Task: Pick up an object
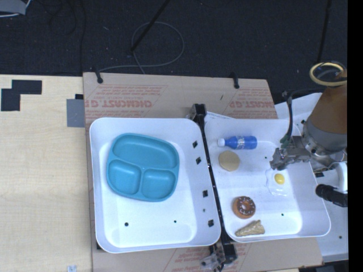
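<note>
On the left we see a pale wooden benchtop (39,169), and beside it a sheet of cardboard (170,98) under both white bins. The left bin (113,231) holds a blue divided plate (143,166), lying flat toward the bin's 10 o'clock side. Across the black divider, the right bin (306,222) carries the loose pieces: a small bottle with a blue label (238,143) on its side at about 11 o'clock, a round beige biscuit (229,161) just below it, a chocolate doughnut (244,207) at about 7 o'clock, and a tan cone-shaped wedge (250,228) just under the doughnut near the bin's front wall. Further right lies a small white-and-yellow thing like a fried egg (279,180) — it sits flat on the bin floor, at about 3 o'clock. The gripper (279,162) hangs just above that egg at its 12 o'clock, near it but with nothing between the fingers; we cannot tell whether the jaws are open or closed. The grey arm with its orange band (332,109) comes in from the right edge.
</note>
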`<state>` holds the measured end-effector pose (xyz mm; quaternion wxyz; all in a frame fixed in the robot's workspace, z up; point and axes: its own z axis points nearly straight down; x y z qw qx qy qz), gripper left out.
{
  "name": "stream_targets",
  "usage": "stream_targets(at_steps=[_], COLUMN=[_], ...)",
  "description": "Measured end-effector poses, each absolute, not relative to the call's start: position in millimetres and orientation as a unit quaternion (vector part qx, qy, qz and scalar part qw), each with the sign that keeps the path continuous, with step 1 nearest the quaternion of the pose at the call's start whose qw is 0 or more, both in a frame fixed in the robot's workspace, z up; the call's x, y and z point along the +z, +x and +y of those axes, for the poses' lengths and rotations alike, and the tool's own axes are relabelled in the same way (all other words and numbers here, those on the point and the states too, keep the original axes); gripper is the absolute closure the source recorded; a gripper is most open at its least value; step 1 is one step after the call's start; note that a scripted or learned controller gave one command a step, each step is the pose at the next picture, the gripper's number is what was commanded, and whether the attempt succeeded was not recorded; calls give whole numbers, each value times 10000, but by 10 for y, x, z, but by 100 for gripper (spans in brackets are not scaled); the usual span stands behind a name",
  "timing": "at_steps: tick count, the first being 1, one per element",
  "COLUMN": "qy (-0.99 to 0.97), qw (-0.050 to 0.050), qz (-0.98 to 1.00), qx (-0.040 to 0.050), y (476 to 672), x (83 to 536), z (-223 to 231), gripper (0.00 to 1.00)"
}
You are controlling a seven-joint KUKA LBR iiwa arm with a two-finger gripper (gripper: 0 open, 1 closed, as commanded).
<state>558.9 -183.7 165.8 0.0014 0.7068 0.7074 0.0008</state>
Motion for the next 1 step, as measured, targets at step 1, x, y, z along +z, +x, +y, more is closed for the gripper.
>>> stream_targets(at_steps=[1], qy=[7064], qw=[13], qz=[7078], qx=[10], y=[5576], x=[2158], z=[-1746], gripper=[100])
